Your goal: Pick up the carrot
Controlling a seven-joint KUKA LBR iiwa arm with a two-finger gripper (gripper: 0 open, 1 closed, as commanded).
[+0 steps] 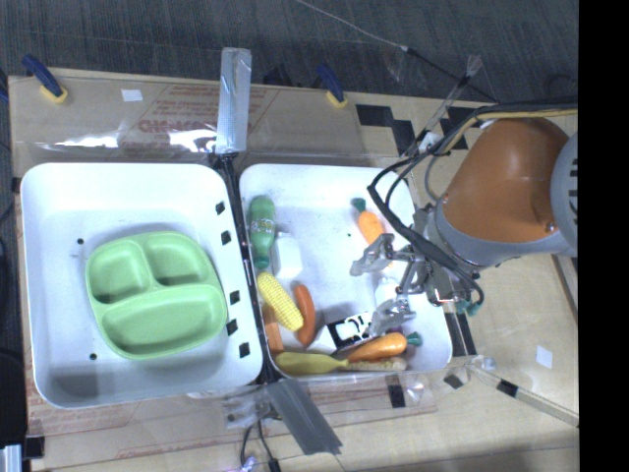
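A small orange carrot (370,226) with a green top lies in the right bin (324,180), near its far right side. A second, longer carrot (379,346) with a green end lies along the bin's front wall. My gripper (385,285) hangs over the right part of this bin, between the two carrots. It is open, with one metal finger (374,260) just in front of the small carrot and the other nearer the long one. Nothing sits between the fingers.
The right bin also holds a green bottle-shaped piece (261,226), a white block (287,257), a corn cob (279,301), a red sausage (306,315), a banana (310,364) and a black-and-white item (349,329). A green divided plate (154,293) lies in the left bin (49,205).
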